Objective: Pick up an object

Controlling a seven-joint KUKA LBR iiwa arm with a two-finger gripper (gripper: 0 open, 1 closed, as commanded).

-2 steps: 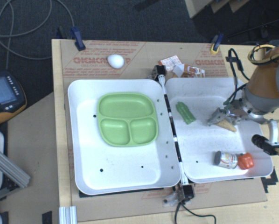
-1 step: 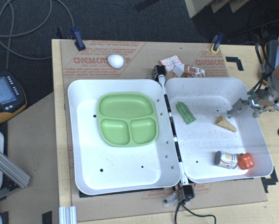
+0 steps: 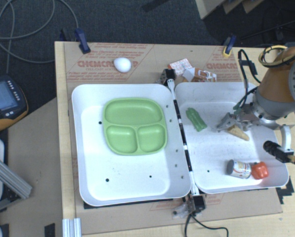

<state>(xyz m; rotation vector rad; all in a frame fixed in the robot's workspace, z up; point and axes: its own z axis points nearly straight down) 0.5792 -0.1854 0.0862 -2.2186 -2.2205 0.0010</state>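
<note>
Two shallow white bins are set side by side on a bench. The left bin (image 3: 88,181), well to the left of the gripper (image 3: 232,123), is occupied by a green three-compartment tray (image 3: 135,126). In the right bin (image 3: 206,177), four objects are seen: a green pickle-shaped piece (image 3: 196,119) just to the left of the gripper; a tan wedge-shaped piece (image 3: 239,132) directly beneath the gripper, at or touching its fingertips; and, nearer the front edge below the gripper, a small grey-capped can (image 3: 239,169) lying on its side against an orange-red round object (image 3: 259,171). A white egg-shaped object (image 3: 122,64) is seen on the bench behind the left bin. The arm (image 3: 278,90) is extended in from the right, with the gripper lowered into the right bin. The fingers are spread slightly apart over the wedge; no object is seen clamped between them.
</note>
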